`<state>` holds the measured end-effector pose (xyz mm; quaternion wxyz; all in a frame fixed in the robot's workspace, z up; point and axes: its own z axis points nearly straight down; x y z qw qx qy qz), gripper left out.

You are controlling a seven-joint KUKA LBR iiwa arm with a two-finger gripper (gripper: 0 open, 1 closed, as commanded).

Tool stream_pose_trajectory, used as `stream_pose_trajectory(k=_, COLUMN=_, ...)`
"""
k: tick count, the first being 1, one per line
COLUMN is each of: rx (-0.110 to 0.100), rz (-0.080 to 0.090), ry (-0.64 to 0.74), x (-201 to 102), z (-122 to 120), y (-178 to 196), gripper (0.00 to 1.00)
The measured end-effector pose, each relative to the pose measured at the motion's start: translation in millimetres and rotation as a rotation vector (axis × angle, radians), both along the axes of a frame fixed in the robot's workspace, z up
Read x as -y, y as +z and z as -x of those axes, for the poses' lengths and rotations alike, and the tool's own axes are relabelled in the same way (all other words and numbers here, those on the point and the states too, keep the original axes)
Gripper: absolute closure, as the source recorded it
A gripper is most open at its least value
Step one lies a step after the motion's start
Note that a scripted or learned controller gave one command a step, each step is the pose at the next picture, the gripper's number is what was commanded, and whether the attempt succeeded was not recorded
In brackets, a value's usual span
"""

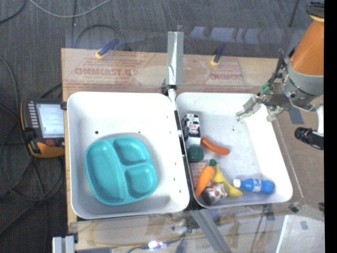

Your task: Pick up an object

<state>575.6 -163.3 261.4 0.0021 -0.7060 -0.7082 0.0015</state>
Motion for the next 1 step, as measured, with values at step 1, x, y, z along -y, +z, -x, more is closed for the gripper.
stream_pose_trajectory(k=1, rx=0.000, rz=-0.002, ry=0.213, x=-84.8, z=31.2, y=-71.2, gripper=0.00)
